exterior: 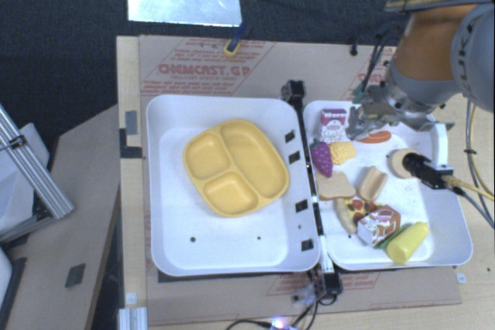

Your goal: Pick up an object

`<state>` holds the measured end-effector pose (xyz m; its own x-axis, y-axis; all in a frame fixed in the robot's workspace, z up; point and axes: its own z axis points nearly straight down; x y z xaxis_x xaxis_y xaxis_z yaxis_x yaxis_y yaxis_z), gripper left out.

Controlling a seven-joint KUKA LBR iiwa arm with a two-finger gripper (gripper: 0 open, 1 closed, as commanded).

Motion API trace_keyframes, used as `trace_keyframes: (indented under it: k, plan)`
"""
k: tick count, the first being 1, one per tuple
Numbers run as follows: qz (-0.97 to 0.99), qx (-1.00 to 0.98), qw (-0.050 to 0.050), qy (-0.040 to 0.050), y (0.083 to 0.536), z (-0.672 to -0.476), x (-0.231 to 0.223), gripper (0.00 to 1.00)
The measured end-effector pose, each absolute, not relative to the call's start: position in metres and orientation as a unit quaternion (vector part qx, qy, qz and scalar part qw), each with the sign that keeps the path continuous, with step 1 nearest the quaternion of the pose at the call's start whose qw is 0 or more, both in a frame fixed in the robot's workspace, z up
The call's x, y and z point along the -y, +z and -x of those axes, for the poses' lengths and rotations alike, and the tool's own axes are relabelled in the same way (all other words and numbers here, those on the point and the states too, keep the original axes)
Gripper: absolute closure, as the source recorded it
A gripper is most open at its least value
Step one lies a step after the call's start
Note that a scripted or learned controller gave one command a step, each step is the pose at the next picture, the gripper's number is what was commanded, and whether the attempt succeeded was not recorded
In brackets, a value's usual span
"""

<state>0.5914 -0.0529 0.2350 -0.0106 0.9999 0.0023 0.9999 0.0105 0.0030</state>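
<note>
Crowding threatens a clean pick

Surface [193,62] carries two shallow white bins; the left bin [166,243] holds a yellow divided plastic tray [234,166]. Right bin [456,243] is crammed with toy food. Grey claw [357,125] hangs at its far edge by a small white carton [334,124]; whether it is apart, I cannot tell. Touching neighbours, like the purple grape bunch [322,158], could be nudged or snagged.

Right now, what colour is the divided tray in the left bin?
Yellow: the divided tray shows plainly in the camera view.

Red print on the cardboard sheet [203,67] reads roughly "CHEMCAST GP"; other lettering illegible.
</note>
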Motion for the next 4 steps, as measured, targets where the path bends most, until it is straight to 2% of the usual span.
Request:
trace_keyframes:
  k: [1, 2, 4]
  plan:
    - [-0.706, -0.709, 0.0, 0.0009, 0.234, -0.59, 0.056, 1.0]
    - [-0.705, -0.709, 0.001, 0.0006, 0.226, -0.599, 0.051, 1.0]
    - [-0.706, -0.709, 0.0, 0.0001, 0.225, -0.586, 0.046, 1.0]
